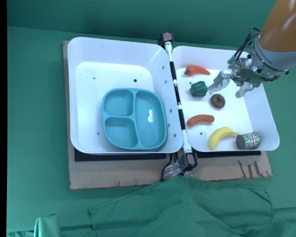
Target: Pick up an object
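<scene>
Reaching in from the right, the grey arm with its orange band holds its claw [232, 84] above the right-hand white bin [269, 118], fingers spread apart and nothing between them. Two shallow white bins sit side by side on the green counter [34, 107]. Nearest the claw is a small brown doughnut [217, 101], lying just below and slightly to the left of the open fingers; being round, it has no long axis to line up with. Just left of the claw sits a dark green pepper [198, 88], and beyond that, toward the far edge of the bin, an orange-red chilli [196, 70] lying roughly left to right. Nearer the front edge are an orange sausage [200, 119], also lying across, a yellow banana [221, 136] curving across, and a small can [248, 140] on its side. The left-hand bin [84, 63] holds a teal divided plate [133, 118], well apart from the claw. No object has been lifted yet; my guess is the doughnut is the likeliest target, needing a short drop down and a little leftward
</scene>
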### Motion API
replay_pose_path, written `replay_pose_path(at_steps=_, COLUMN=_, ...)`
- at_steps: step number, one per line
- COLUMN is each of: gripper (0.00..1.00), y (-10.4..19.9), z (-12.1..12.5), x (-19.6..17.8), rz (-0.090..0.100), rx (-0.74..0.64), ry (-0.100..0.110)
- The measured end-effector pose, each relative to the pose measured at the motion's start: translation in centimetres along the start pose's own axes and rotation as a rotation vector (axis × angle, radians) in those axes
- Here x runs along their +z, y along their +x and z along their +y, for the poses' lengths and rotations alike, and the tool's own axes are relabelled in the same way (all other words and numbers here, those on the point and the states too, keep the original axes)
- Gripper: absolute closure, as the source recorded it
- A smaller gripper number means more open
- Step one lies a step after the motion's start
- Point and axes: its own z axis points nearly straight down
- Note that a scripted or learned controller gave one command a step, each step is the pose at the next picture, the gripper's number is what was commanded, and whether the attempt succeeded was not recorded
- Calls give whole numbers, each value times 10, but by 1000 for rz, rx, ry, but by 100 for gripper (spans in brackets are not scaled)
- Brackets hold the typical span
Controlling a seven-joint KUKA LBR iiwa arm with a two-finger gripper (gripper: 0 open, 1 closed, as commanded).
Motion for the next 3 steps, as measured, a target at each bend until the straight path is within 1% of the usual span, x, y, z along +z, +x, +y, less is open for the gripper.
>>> replay_pose_path(at_steps=1, gripper=0, y=-47, z=26, x=90, rz=-1, rx=1, ry=-1)
replay_pose_path(at_steps=2, gripper=100, y=-49, z=27, x=78, rz=-4, rx=4, ry=-8)
replay_pose_path(at_steps=3, gripper=100, y=-94, z=52, x=-24, rz=-4, rx=1, ry=-4)
